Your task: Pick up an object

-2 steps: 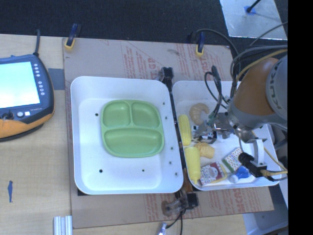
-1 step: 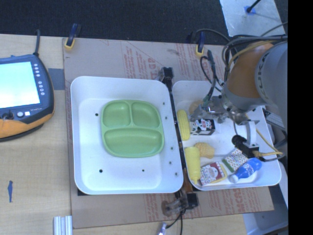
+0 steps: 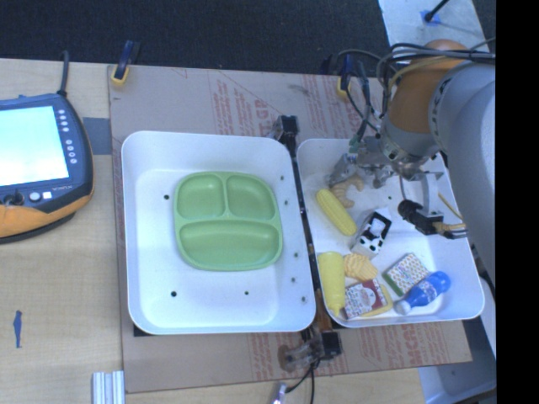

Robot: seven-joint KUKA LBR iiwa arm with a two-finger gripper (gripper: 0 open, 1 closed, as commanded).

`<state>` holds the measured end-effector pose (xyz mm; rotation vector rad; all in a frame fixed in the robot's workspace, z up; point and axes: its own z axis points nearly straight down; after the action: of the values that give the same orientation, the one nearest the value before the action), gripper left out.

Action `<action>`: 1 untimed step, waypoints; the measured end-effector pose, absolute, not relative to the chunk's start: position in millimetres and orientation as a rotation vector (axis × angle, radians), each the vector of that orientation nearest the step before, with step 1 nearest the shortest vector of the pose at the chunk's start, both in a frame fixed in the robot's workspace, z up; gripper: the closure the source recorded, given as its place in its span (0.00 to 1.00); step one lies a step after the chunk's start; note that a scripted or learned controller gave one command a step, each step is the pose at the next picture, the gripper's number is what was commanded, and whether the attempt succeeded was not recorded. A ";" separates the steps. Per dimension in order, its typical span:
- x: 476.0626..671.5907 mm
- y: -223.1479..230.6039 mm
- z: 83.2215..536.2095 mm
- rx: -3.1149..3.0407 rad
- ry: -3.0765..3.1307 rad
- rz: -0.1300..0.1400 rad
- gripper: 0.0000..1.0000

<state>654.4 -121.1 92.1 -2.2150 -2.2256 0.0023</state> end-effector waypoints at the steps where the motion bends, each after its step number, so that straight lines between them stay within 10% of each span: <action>1: 656.2 -113.7 92.0 -2.215 -2.225 0.003 0.00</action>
<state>656.2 -113.7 92.0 -2.2154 -2.2251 0.0028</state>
